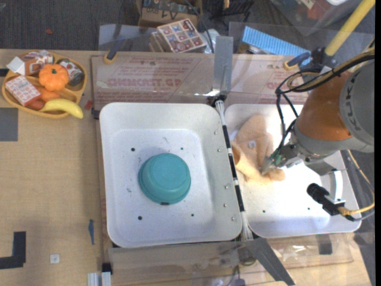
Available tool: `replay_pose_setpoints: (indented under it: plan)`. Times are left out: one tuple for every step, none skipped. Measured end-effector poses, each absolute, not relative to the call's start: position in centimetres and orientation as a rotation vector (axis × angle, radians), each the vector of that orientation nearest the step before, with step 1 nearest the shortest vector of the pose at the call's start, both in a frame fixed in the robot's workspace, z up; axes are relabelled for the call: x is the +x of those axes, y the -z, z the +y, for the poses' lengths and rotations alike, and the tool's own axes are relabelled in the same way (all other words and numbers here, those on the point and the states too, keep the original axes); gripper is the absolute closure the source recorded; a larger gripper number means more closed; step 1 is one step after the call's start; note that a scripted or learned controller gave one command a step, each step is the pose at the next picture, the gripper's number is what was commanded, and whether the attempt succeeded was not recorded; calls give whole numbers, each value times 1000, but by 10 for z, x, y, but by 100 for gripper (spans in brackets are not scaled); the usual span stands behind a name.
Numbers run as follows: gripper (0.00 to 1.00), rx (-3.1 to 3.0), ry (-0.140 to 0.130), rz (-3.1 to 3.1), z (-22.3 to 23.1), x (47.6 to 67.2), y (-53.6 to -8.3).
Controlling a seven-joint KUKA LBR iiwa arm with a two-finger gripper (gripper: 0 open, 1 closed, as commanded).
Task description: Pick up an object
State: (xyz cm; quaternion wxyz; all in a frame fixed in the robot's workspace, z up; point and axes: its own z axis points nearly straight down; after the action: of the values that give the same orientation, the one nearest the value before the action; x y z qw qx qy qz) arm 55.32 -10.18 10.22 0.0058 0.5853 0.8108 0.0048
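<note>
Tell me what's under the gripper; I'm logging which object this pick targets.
The gripper sits right over a tan cloth lying in the right bin, at the cloth's lower right edge. The wrist covers the spot beneath, so contact or grasp can't be seen.

robot lab | white bins | toy fruit bowl | cables
</note>
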Motion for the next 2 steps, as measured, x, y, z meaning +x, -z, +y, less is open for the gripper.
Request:
replay_pose_setpoints:
  plan:
    - [0,1832,-15,2537,-102,553,-102]
    - [0,1864,-10,2516,-101,556,-92]
